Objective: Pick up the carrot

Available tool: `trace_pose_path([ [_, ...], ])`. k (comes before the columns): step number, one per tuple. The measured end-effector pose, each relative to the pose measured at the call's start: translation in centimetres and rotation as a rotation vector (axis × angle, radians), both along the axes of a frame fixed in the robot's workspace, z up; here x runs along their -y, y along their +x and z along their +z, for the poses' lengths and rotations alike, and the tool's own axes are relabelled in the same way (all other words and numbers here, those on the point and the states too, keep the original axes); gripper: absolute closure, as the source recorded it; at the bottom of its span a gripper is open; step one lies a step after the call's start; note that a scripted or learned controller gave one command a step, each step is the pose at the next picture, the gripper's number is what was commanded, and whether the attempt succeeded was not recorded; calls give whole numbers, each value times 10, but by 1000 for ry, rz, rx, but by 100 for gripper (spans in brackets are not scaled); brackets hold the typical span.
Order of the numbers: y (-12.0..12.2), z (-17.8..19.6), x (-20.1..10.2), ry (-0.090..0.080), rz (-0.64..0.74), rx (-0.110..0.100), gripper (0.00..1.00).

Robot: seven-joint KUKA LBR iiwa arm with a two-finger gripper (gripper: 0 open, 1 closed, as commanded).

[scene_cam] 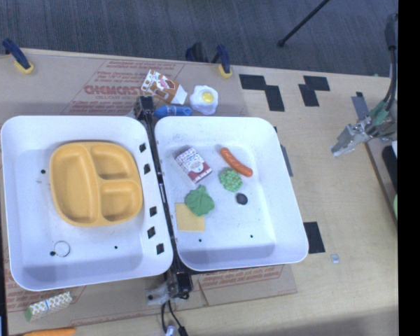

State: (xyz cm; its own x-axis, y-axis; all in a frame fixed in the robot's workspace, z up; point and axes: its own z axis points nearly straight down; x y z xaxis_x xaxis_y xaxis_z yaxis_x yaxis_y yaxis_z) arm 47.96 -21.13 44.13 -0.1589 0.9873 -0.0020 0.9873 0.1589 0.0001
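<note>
Plastic, both of them: two shallow white bins [28, 135], glossy and round-cornered. One yellow three-compartment tray [96, 183] lies in the left bin. Right bin: one red-and-white carton [193, 164], one yellow cheese square [190, 219], one leafy green [199, 201], one smooth orange carrot [236, 162] toward its back. Far right over the bench, gripper [350, 141], fingers splayed, holding nothing.

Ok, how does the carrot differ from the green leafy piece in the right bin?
The carrot is orange, slim and elongated, lying diagonally; the green leafy piece is broad and lumpy. The carrot sits nearer the bin's far side, the leafy piece nearer the middle, overlapping a yellow slice. Both lie loose in the right bin.
</note>
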Motion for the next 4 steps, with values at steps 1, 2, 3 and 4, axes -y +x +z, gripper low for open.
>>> trace_pose_path([
  [1,-4,-172,-1,3,81,-4,100],
  [2,-2,-52,0,0,203,0,100],
  [3,2,-217,-10,5,118,-7,100],
  [4,-2,-111,0,0,283,0,100],
])
